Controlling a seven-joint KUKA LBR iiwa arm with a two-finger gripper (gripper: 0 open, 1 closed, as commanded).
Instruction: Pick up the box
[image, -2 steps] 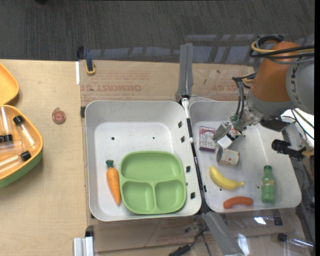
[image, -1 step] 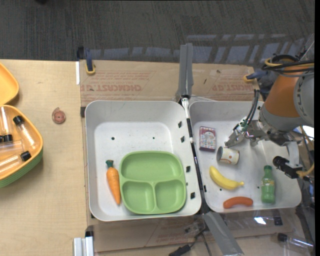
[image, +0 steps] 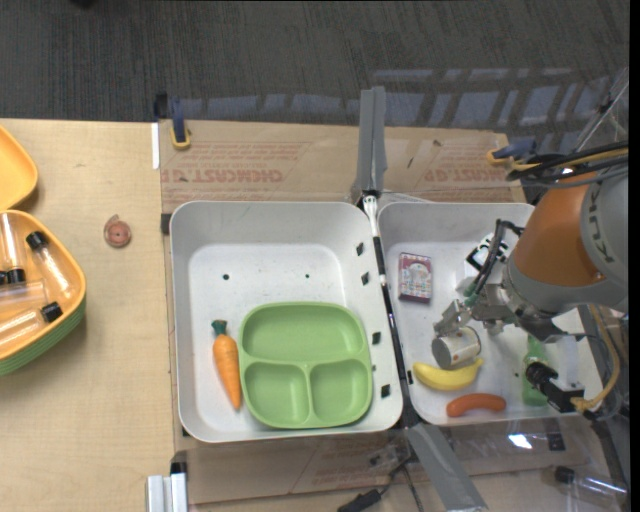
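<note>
Red sausage (image: 476, 404) lies nearest you; your hand (image: 455, 322) hovers over a metal can (image: 456, 348), grip unreadable, box (image: 415, 276) untouched beside it.

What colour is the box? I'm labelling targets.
Pink-purple, with white; box, seen in the camera view.

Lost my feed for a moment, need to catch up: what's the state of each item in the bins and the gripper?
box: lying flat in the right bin, not held
gripper: low over the right bin, just above the can
can: on its side by the banana
banana: lying flat
sausage: lying flat
carrot: lying beside the green tray in the left bin
</note>
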